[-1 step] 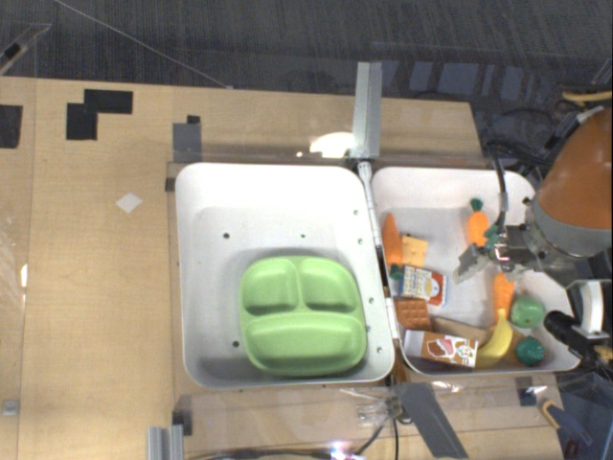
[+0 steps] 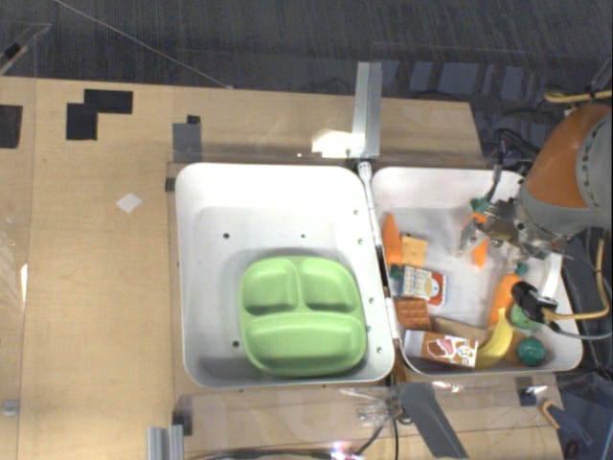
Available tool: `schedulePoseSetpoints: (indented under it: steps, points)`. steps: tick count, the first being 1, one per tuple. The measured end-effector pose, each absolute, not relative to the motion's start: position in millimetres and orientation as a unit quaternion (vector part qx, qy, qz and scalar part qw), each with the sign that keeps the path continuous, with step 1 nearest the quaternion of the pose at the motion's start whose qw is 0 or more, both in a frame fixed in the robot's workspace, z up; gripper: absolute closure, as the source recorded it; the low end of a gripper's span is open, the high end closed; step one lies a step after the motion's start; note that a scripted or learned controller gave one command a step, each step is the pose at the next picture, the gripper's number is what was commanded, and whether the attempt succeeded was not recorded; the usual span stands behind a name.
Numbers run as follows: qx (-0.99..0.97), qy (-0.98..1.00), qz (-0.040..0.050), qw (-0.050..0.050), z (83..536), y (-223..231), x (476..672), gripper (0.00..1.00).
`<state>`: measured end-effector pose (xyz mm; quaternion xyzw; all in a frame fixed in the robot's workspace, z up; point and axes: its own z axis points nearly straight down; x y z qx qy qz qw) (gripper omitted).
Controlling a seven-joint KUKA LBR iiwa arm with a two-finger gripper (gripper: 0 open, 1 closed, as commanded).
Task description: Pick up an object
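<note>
On the desk, two white bins sat side by side. The left bin carried a green divided tray, lying flat toward its 5 o'clock corner, presumably a drop-off spot. The right bin held the candidate objects, crowded toward its 6 o'clock wall: an orange carrot-like piece along the 9 o'clock wall, a tan cracker just beside it, a small printed packet, a brown waffle-like square, a carton at 6 o'clock, then a banana, a green ball and another orange piece toward 4 o'clock. The clutter likely made a clean grasp hard. The arm reached in from 3 o'clock, its tool low over the bin's bare 1 o'clock area. An orange bit showed at the tool; whether it was clenched on anything, I could not tell.
</note>
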<state>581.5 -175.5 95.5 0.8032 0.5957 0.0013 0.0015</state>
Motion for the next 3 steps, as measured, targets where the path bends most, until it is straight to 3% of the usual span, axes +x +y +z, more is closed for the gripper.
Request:
schedulePoseSetpoints:
  steps: [1, 2, 3]
  points:
    - [0.802, 0.597, 0.0028, 0.002, 107, -174, 583.1, 1.00]
    - [0.787, 0.617, 0.0016, 0.002, 219, -136, 563.9, 1.00]
    - [0.783, 0.621, 0.0015, 0.001, 258, -97, 527.5, 1.00]
